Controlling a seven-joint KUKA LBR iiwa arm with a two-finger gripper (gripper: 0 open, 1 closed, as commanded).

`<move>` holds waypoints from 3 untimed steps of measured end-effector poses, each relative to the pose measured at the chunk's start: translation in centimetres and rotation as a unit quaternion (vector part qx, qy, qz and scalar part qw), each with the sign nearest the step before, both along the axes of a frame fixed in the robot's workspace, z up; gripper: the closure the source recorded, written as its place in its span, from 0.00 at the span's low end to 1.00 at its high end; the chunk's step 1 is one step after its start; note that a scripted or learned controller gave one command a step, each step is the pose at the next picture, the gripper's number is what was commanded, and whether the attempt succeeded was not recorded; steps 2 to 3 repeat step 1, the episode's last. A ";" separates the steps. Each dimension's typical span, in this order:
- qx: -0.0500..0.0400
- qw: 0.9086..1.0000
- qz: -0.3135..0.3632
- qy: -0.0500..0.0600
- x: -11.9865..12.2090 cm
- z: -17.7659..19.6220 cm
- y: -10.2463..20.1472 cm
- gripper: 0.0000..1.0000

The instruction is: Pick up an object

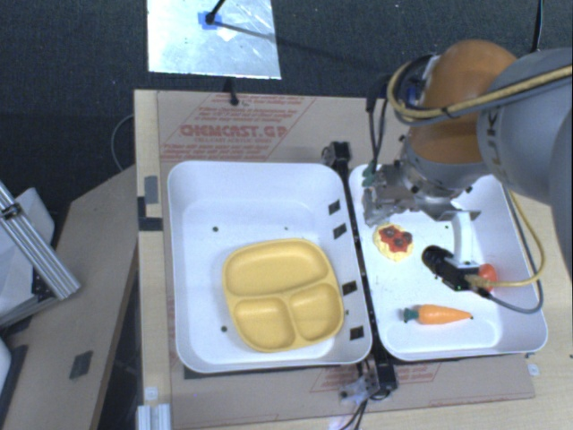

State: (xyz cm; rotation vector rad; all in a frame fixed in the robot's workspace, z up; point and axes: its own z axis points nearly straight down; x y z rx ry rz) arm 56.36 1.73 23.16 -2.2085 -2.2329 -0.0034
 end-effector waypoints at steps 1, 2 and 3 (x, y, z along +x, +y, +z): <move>0.000 1.000 0.000 0.000 -0.7 0.7 5.6 1.00; 0.000 1.000 0.000 0.000 -0.7 0.7 5.6 1.00; 0.000 1.000 0.000 0.000 -0.7 0.7 5.6 1.00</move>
